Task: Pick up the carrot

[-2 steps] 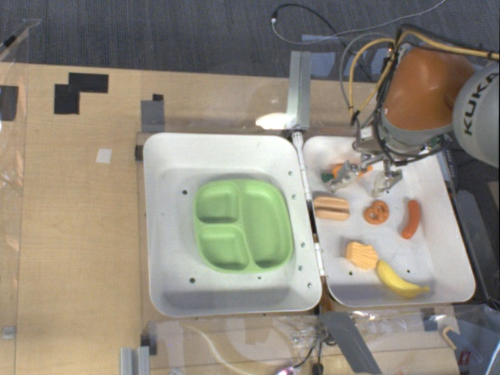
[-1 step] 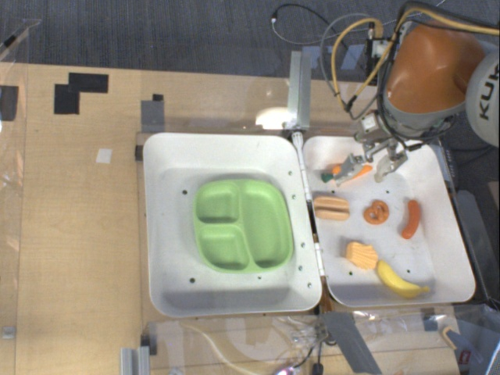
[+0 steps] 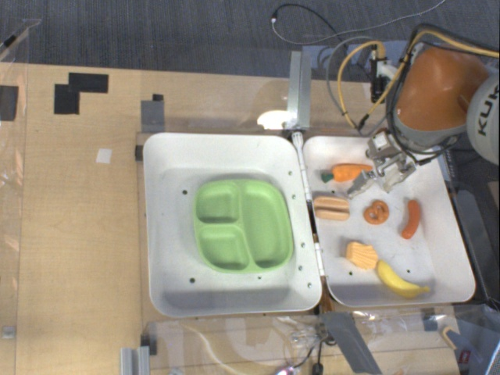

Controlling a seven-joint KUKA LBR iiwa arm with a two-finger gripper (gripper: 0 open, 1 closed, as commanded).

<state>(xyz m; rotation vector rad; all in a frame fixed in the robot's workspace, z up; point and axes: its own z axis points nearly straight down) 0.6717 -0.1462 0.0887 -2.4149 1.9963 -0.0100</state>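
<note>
The gripper (image 3: 384, 172) hangs with fingers spread, holding nothing, just beside the carrot (image 3: 349, 173), which lies near the far edge of the right bin (image 3: 461, 280). Closing from here could clip the carrot's end and push it toward the hot dog bun (image 3: 331, 207).

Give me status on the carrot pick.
Gripper open, low in right bin, fingertips just right of carrot. Carrot on bin floor, not held. Hot dog close below it.
</note>
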